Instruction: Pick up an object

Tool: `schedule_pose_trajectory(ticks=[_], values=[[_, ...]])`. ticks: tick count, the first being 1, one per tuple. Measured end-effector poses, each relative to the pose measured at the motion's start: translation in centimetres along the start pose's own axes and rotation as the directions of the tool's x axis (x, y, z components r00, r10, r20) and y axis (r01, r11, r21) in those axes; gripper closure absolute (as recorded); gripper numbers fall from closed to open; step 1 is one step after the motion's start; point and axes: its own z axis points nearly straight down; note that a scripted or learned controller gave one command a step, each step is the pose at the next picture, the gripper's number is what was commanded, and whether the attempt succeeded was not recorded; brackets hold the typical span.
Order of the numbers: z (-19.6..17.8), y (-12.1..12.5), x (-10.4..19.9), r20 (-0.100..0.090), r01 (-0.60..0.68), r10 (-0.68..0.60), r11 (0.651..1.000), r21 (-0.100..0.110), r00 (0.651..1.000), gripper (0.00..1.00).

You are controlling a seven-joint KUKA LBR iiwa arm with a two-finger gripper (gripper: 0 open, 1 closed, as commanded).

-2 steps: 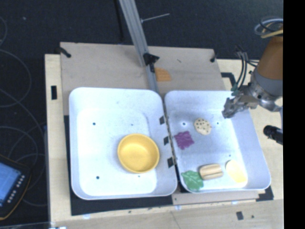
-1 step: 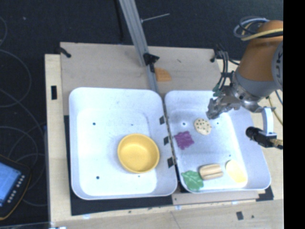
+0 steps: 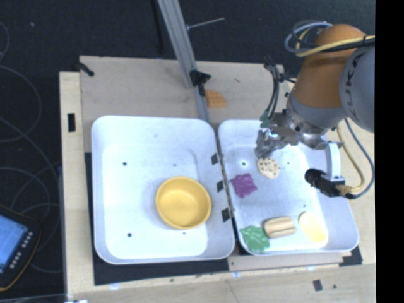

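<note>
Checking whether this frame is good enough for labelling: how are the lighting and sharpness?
Camera view: soft overall, small items fuzzy-edged; the white bins are bright and nearly washed out, the floor around the bench is very dark; the yellow bowl reads clearly; the tool is blurry.

Both white bins look like smooth moulded plastic with a soft sheen, the left bin (image 3: 113,137) and the right bin (image 3: 328,232) alike. At about seven o'clock from centre, the yellow bowl (image 3: 183,202) is smooth and slightly glossy, plastic by its look. The bench (image 3: 126,84) is pale, matt wood or board. At twelve o'clock a grey metal rail (image 3: 177,30) has a dull brushed finish. At two o'clock the arm's orange band (image 3: 322,68) is glossy and smooth. At five o'clock the bread roll (image 3: 279,226) looks matt, the yellow piece (image 3: 312,226) beside it smooth, and the green leafy piece (image 3: 254,237) crinkled. The speckled cookie (image 3: 268,167) and purple piece (image 3: 243,185) appear matt.
</note>
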Motion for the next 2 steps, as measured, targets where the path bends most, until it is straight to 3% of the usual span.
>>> schedule_pose_trajectory(ticks=[2], values=[[1.3,-3.3,9.3,0.002,-0.002,0.002,1.0,0.002,1.0,1.0]])
